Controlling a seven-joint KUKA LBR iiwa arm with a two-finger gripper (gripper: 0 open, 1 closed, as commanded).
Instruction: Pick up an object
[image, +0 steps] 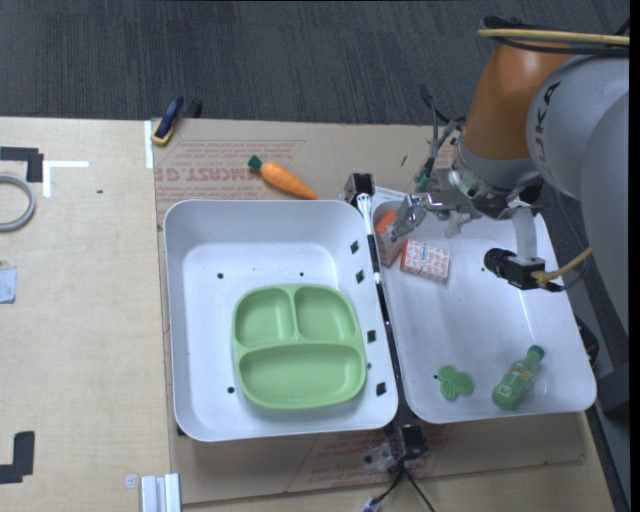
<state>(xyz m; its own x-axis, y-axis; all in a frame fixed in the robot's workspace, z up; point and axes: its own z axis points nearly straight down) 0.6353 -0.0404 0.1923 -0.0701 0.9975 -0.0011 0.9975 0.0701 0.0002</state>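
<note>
at the near end of the right bin (560, 400) lie a green bottle (517, 379) and, just beside it, a small green piece (455, 383), while the left bin (190, 300) holds a green divided plate (298, 346). further back in the right bin a small patterned box (426, 259) lies next to the gripper (398, 222), which hangs low at the far left corner; if it is open or closed, i cannot tell. behind the bins a toy carrot (283, 177) lies on the cardboard (215, 160).
</note>
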